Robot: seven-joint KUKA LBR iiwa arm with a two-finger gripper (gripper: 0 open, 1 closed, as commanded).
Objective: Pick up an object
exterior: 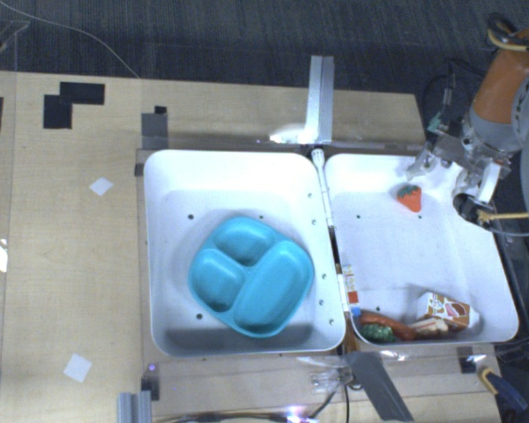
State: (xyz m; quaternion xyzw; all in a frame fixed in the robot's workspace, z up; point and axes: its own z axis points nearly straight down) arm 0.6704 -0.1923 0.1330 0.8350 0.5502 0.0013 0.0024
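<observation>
Hovering at the right bin's [370, 170] far right corner, the gripper [450, 170] has nothing visibly in its grasp, and how wide it stands I cannot tell. The toy carrot [410, 198] lies just beside and below-left of it. Best bet: drop straight over the orange body and close across its width. Its long axis runs roughly up-down, green top toward the gripper

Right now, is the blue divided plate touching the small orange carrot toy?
Apart. The camera view shows the blue plate lying in the left bin, while the carrot toy lies in the right bin, beyond the divider between them.
</observation>
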